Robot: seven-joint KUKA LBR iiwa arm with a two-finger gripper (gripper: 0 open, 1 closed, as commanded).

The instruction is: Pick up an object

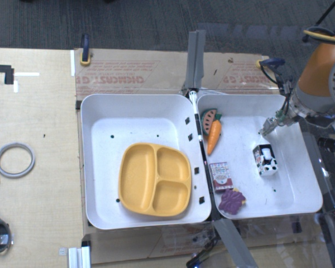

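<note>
The gripper (268, 128) hangs over the back of the right bin (301, 205); whether it is open or closed I cannot tell. Just in front of it lies one small black-and-white carton (265, 160), apart from it. Along the left wall lie one toy carrot (213, 135), one watermelon slice (208, 118), one reddish packet (220, 175) with unreadable print, and one purple piece (231, 201). The left bin (100, 149) holds one yellow divided plate (154, 178).

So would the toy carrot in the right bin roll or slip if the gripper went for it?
Probably both. The carrot looks round and tapered, so it could roll or squirt out of a pinch. It lies against the bin wall beside a watermelon slice, which likely crowds the gripper.
</note>
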